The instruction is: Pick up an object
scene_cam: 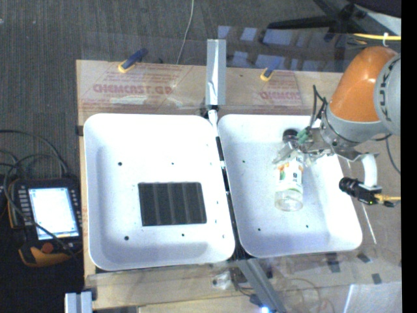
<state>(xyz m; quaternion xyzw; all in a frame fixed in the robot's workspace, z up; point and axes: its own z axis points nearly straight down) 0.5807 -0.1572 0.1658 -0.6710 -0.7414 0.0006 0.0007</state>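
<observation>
Clear bottle [290, 183], right bin [260, 233], tool [301, 142] above

Dark grey carpet [98, 18] covers the floor around a plywood bench [150, 87], with a thin cable [189, 21] trailing across it. A lit handheld screen [49, 214] lies at the left, and black chair legs [326, 5] stand at the top right

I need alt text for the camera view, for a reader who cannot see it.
A grey robot arm with an orange band reaches from the right, its gripper over a clear bottle in the right white bin. The left white bin holds a dark ribbed rectangular object.
</observation>
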